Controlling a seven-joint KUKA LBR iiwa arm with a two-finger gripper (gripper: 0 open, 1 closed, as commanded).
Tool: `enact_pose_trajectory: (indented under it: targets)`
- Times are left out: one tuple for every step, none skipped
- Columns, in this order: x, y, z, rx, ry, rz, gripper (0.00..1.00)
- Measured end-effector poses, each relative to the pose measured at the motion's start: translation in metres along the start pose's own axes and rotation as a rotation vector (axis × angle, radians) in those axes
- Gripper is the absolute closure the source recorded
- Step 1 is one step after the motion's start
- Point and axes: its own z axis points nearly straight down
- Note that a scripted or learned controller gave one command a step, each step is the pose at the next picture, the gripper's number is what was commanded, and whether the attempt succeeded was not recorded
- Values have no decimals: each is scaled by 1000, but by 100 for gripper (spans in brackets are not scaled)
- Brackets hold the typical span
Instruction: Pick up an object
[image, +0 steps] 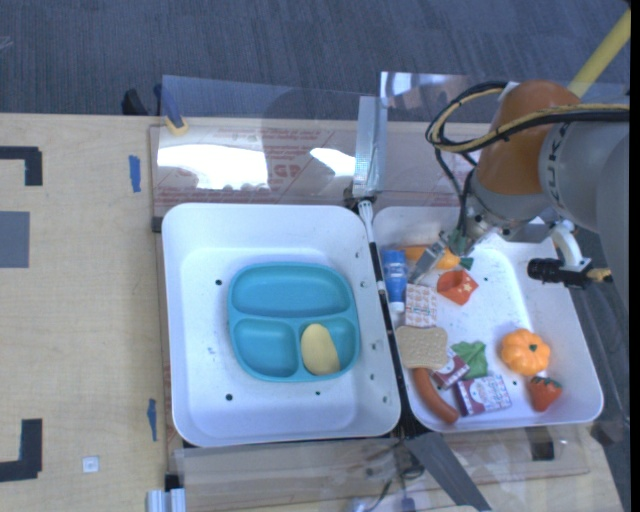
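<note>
On my surface the left bin (190, 300) holds a blue divided tray (290, 320) cradling a yellow lemon (319, 349), parked aside. The right bin (575, 385) crowds the pickable clutter: blue bottle (394, 276), cracker (421, 346), sausage (432, 397), pumpkin (526, 351). My end effector (432, 258) hovers low beside the red pepper (457, 286); whether it is spread or pinching, I cannot tell.

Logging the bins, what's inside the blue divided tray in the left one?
One yellow, potato-like item lies in the blue divided tray's lower right compartment. The surface beneath it is covered.
</note>
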Motion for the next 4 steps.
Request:
enact_pose_trajectory:
  targets:
    - [-62, -41, 3, -11, 10, 168, 0]
    - [-7, -7, -1, -14, -4, 75, 0]
    - [-8, -5, -13, -21, -10, 74, 100]
    - [79, 65, -102, -29, -8, 175, 100]
